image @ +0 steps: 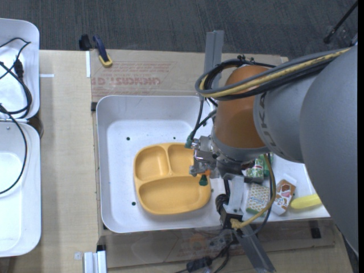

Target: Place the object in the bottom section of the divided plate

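The hand (pixel 202 172) hangs low over the right edge of the yellow divided plate (pixel 170 180), right where the upper compartments meet the big bottom section. Something small and dark green with an orange tip (pixel 202 180) pokes out just beneath it, but the arm's bulk (pixel 250 115) covers the fingers, so I cannot tell whether they are spread or pinching anything.

The plate sits in the middle of the right-hand white bin (pixel 114 152). Its two small upper sections and the wide bottom section all show bare yellow.

Further right in the same bin, half hidden under the arm, lies a cluster of things: a green packet (pixel 260 168), a patterned carton (pixel 257 198), a small brown-and-white box (pixel 284 194) and a yellow banana-like piece (pixel 306 201) at the bin's right end.

Across the table (pixel 62 152), the left bin (pixel 20 209) holds loops of black cable (pixel 17 95).
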Controlling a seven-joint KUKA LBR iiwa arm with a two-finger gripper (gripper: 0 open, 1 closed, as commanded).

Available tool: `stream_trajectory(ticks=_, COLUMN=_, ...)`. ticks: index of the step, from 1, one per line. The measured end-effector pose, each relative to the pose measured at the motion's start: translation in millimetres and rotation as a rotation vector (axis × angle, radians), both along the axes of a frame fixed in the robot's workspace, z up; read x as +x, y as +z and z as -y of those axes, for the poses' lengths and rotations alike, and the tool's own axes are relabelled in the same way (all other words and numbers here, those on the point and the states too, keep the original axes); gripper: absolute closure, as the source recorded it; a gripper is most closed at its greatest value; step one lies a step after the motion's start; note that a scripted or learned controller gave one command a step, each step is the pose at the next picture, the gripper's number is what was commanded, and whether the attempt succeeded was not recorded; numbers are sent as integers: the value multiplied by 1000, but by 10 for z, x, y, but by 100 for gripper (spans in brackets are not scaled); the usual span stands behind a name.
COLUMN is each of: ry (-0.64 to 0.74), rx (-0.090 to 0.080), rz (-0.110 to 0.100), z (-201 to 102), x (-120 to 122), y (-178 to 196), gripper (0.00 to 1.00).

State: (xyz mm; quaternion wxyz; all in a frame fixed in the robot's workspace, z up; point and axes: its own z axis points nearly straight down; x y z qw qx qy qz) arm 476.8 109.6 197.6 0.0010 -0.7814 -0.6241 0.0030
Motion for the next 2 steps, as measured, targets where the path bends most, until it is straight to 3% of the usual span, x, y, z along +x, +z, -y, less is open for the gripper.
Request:
stream_trajectory(ticks=1, ry=0, rx=0, rz=0, z=2, x=1, y=1, gripper=0)
stream_trajectory(ticks=2, ry=-445, rx=-3, rz=2, z=563, x=2, y=-74, gripper=0)
